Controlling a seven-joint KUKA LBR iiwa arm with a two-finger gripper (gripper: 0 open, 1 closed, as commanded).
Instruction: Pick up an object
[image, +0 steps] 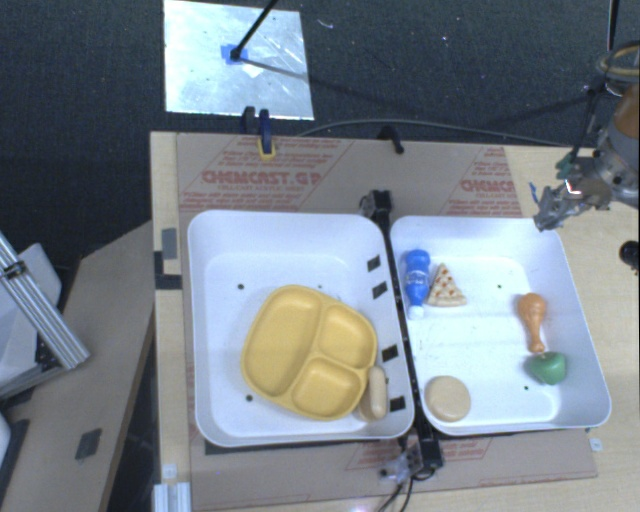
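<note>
Cookie (447, 397) sits nearest in the right bin (580, 330), then pepper (547, 368), drumstick (532, 318), pizza (445, 286), bottle (415, 275). Gripper (553, 212) hangs over the far rim; can't tell the fingers' spread. It could clip that rim coming down.

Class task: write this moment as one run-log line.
phase: approach | gripper: above right bin's far right corner | held: nothing seen | right bin: blue bottle, pizza slice, drumstick | left bin: yellow tray

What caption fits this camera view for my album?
Robot tool above right bin of toy food; yellow tray in left bin.
</note>
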